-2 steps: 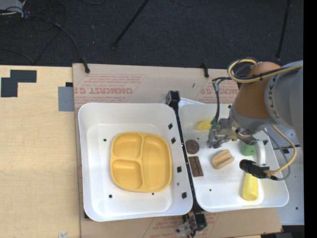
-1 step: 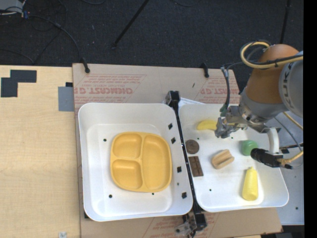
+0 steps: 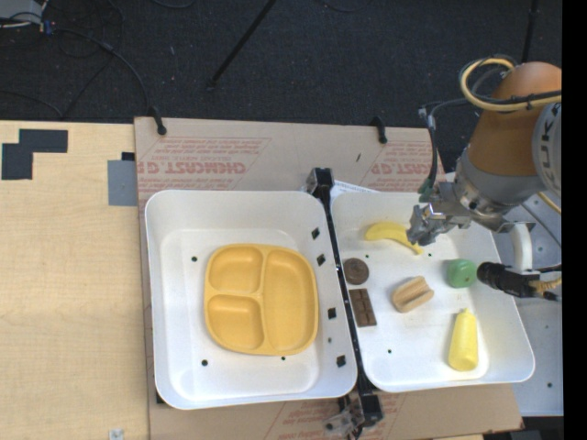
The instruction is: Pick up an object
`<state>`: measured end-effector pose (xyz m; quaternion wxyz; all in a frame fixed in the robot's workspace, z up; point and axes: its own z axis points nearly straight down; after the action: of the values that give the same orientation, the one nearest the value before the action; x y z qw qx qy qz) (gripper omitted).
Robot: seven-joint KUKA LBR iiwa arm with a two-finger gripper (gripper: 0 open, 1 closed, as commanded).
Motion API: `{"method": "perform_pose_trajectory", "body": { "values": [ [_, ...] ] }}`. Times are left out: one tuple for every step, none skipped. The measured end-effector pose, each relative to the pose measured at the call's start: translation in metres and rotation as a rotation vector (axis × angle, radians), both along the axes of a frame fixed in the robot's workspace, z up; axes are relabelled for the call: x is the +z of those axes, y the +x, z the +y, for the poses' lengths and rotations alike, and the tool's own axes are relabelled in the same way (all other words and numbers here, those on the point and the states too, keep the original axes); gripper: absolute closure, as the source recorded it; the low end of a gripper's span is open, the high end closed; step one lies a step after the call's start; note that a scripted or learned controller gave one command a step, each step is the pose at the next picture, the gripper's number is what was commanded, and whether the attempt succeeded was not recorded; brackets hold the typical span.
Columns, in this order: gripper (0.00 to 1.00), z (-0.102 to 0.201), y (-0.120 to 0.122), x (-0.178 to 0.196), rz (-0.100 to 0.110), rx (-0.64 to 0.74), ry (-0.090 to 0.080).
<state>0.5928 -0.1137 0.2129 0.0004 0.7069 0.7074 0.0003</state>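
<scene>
My gripper (image 3: 422,230) hangs over the back of the right bin (image 3: 514,360), right at the right end of a yellow banana (image 3: 385,235); whether it touches the banana I cannot tell. Also in that bin lie a tan bread-like block (image 3: 412,293), a green piece (image 3: 460,271), a yellow bottle (image 3: 464,340), a round brown biscuit (image 3: 355,269) and a dark brown bar (image 3: 363,306).
The left bin (image 3: 174,246) holds a yellow divided plate (image 3: 260,299). A black divider (image 3: 336,273) runs between the two bins. The arm's orange band (image 3: 514,117) rises at the right above the bin's far corner.
</scene>
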Motion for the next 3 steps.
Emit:
{"method": "perform_pose_trajectory", "body": {
  "values": [
    [1.0, 0.054, 0.001, -0.009, 0.005, 0.004, 0.003],
    [1.0, 0.112, 0.002, 0.005, 0.003, 0.004, 0.001],
    [1.0, 0.166, 0.005, -0.004, 0.005, 0.005, 0.002]
  ]
}}
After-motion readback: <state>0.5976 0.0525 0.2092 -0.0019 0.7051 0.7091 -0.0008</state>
